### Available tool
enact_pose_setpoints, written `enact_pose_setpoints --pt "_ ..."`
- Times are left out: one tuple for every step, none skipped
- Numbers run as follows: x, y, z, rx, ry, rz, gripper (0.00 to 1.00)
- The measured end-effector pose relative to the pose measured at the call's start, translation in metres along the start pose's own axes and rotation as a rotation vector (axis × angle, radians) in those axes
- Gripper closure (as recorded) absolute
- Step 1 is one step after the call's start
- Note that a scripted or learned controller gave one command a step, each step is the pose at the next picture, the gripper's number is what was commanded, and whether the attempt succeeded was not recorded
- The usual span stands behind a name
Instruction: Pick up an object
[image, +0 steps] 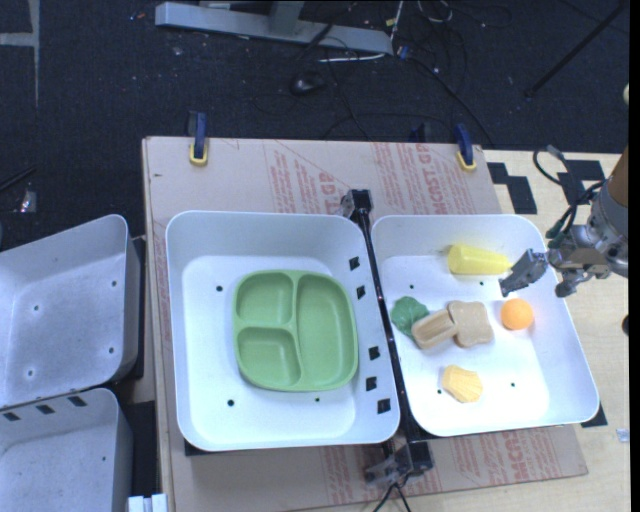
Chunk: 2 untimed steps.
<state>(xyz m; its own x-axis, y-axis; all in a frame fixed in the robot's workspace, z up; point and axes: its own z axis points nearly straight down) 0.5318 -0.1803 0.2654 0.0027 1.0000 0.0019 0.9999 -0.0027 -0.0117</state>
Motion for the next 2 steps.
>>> enact_pose_setpoints --pt "0.001 0.002 -0.006 -0.011 -0.002 -0.003 0.00" --pt "0.011 0.004 0.044 -0.007 -0.001 -0.003 0.00"
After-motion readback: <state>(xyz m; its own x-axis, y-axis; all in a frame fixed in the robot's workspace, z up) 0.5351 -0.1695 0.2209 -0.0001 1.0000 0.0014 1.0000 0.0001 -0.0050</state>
